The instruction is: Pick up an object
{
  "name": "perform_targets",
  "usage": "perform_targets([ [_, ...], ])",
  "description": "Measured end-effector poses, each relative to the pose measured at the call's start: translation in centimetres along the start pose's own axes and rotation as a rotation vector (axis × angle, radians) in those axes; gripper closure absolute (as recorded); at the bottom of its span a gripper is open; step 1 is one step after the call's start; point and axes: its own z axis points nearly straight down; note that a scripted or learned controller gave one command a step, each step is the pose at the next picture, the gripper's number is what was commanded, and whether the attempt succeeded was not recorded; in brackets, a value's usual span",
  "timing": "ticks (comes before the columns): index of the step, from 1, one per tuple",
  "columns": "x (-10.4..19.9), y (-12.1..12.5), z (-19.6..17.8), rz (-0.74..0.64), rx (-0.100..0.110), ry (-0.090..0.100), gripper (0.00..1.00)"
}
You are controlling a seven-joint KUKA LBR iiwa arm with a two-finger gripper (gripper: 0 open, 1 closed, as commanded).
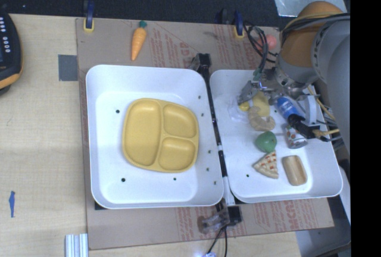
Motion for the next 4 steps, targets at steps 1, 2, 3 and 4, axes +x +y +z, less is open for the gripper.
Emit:
perform_targets([
  [1, 1.6, -8.7, 0.0, 0.005, 0.010, 0.002, 0.00],
  [2, 1.8, -5.4, 0.0, 0.002, 0.002, 0.001, 0.00],
  [3, 1.3, 0.8, 0.0, 0.000, -0.001, 0.000, 0.00],
  [4, 0.8, 0.5, 0.1, 0.004, 0.005, 0.000, 0.00],
])
